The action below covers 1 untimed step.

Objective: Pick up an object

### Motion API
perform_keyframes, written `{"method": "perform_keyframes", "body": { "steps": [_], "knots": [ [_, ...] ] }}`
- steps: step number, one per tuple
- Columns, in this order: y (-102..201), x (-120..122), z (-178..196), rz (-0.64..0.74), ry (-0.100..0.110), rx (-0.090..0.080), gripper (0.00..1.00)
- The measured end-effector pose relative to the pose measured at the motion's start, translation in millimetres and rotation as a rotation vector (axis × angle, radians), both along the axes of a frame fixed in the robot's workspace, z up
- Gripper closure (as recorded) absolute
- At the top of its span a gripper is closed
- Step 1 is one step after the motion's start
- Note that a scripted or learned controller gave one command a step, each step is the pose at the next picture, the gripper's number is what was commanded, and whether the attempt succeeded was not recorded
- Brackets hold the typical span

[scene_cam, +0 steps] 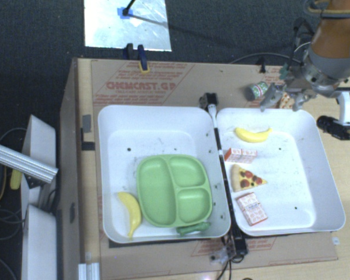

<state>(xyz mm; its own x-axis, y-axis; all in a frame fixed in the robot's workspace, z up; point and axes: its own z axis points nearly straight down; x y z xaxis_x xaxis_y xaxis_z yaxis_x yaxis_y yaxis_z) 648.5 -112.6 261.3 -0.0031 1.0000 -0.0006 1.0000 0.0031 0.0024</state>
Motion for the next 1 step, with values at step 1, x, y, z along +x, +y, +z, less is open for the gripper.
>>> {"method": "perform_keyframes", "body": {
  "steps": [1],
  "knots": [
    [23.2,6.5,-98.3,0.002,0.003,0.001,0.0]
  ]
}}
